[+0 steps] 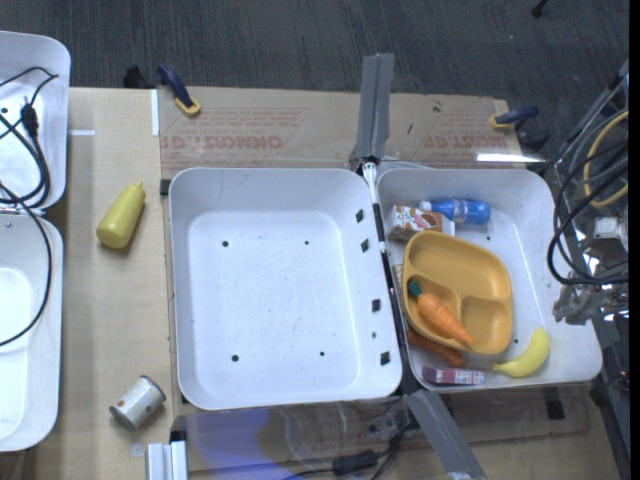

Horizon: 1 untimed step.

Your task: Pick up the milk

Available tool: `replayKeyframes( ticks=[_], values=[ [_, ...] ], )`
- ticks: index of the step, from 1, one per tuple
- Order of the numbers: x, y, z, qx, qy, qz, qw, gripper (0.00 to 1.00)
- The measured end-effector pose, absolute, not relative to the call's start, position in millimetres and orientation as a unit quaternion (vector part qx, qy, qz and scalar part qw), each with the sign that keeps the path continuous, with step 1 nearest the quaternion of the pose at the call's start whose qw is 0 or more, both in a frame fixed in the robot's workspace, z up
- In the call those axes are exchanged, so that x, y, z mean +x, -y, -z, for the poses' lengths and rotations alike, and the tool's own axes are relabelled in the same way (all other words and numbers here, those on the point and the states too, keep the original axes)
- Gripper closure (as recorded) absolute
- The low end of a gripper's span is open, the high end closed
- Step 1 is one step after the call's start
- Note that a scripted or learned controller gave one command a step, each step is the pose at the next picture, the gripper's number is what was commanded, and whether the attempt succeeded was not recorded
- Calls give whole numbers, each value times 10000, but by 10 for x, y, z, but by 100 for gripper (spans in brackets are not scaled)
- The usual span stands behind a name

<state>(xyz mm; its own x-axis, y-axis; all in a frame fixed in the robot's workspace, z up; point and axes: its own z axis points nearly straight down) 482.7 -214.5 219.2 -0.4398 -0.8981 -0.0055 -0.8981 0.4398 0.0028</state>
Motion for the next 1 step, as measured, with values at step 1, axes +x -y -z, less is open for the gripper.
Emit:
replayKeyframes(
  ticks=[1],
  values=[
    [4791, 2007, -2029, -7258, -6879, -38, 17, 100]
  ],
)
